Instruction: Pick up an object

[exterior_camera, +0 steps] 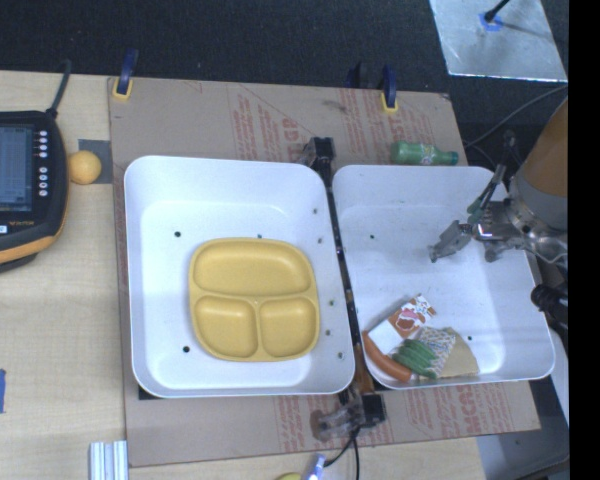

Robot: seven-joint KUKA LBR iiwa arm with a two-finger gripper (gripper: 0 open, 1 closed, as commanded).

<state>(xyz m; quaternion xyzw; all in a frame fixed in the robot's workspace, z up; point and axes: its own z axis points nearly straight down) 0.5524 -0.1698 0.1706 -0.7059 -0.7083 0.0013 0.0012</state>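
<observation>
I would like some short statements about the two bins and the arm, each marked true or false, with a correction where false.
1. The yellow divided plate lies in the left bin. True.
2. The pile of small items sits at the far corner of the right bin. False: it sits at the near edge, toward the bin's left corner.
3. The end effector is above the right bin. True.
4. The green bottle lies inside the right bin. False: it lies outside, beyond the far rim.
5. The end effector holds the plate. False: it is away from the plate, over the other bin.
</observation>
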